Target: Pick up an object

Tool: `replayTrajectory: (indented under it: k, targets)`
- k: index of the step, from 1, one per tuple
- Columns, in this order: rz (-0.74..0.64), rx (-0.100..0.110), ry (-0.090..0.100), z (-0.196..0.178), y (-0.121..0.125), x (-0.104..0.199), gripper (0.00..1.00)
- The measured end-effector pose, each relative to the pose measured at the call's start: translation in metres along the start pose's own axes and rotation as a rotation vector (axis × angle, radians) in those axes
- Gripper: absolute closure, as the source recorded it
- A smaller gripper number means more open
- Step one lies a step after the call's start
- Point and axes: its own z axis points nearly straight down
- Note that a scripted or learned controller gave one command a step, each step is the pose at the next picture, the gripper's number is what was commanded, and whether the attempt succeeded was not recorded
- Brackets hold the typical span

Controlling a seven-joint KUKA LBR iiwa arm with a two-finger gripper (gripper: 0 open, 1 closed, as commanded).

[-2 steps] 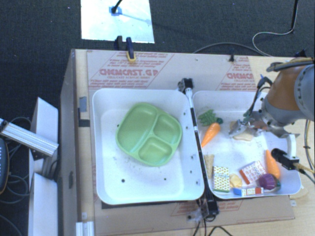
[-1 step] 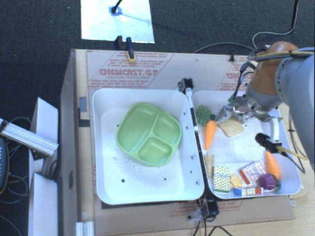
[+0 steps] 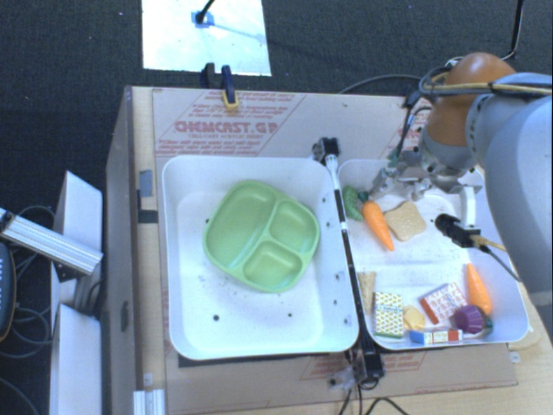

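Note:
The right bin (image 3: 518, 322) holds several toy foods. An orange carrot (image 3: 377, 223) with a green top lies near its left wall, and a tan slice of toast (image 3: 405, 220) lies just right of it. My gripper (image 3: 404, 186) hangs low over the bin's back part, directly behind the toast and carrot. Nothing is visibly held in it. A second small carrot (image 3: 478, 289) and a purple piece (image 3: 470, 318) lie at the bin's front right.
The left bin (image 3: 194, 318) holds a green divided plate (image 3: 262, 235). At the front of the right bin lie a patterned yellow-green box (image 3: 388, 312), a red-and-white packet (image 3: 443, 301) and a tan wedge (image 3: 367, 284). A black rod (image 3: 341, 223) runs along the wall between the bins.

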Motion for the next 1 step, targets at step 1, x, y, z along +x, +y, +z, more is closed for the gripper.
replayTrajectory:
  k: [1]
  targets:
    - [0.004,0.002,-0.002,0.0,-0.0788,-0.0856,0.0]
